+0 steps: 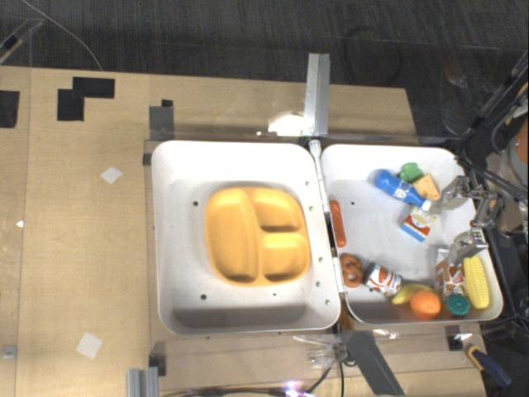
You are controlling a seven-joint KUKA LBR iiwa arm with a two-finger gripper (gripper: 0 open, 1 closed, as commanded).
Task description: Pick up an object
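I see the gripper (463, 213) over the right bin (364, 165), its jaws spread with nothing between them. A small carton (418, 222) lies just left of them, corn (475, 280) below.

Small toy foods (416, 222), scattered across the right bin (364, 165)

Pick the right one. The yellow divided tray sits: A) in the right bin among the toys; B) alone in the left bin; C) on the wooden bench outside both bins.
B: the yellow divided tray lies in the left bin, while the toys crowd the right bin.
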